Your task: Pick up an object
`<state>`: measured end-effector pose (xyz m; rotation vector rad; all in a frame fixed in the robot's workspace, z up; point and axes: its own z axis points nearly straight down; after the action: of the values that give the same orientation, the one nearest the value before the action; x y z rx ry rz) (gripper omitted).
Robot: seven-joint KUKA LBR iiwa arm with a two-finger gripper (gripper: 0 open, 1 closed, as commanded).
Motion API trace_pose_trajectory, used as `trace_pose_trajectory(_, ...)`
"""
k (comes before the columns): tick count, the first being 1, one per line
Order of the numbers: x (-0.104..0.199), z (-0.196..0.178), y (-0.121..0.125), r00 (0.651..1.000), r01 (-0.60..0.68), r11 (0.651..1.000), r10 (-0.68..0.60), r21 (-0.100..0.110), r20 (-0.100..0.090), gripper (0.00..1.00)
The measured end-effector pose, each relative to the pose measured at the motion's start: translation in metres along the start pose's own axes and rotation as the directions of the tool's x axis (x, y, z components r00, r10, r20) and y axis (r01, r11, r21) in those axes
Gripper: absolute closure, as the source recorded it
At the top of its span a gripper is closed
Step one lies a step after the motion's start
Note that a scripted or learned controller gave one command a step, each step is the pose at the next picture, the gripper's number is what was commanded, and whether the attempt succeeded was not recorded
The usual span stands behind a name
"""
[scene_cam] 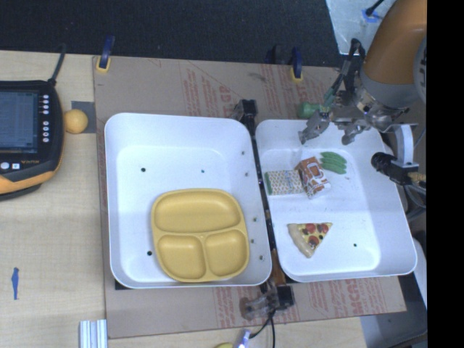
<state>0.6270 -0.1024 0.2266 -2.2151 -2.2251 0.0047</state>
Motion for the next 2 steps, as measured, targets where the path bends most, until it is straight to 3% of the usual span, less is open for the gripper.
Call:
trace_pose_trajectory(1, -0.025, 0.116, 0.022, 1.0, 0.0, 1.0, 0.0, 0.004, 0.001, 0.0)
trace_pose_trajectory(2, -0.026, 0.135, 0.013, 1.0, 0.001, 1.0, -0.001, 0.002, 0.001, 0.0)
